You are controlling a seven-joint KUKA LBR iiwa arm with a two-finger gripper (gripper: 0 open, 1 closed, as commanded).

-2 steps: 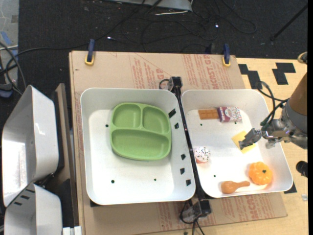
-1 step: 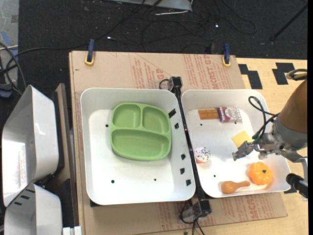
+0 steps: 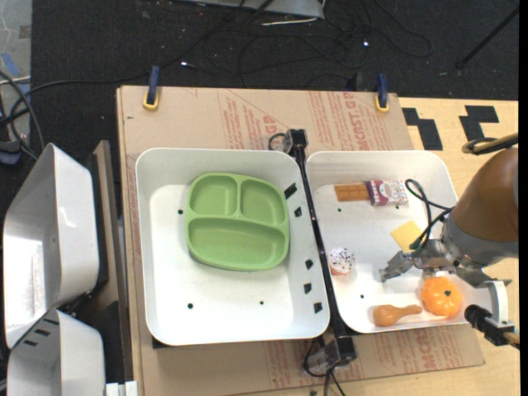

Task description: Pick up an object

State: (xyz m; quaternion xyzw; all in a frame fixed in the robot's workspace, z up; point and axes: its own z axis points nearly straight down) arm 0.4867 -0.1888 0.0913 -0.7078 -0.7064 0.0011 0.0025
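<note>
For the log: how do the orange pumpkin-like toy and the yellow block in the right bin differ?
The orange pumpkin-like toy is round and bulbous; the yellow block is flat-faced and angular. The toy lies near the front wall of the right bin, beside a tan gourd-shaped piece; the block sits farther back, toward the bin's middle. The toy looks larger than the block. Both rest on the bin floor close to the gripper.

A cardboard sheet lies under the bins. Two clamps grip its far edge. Cables cross the dark floor.
</note>
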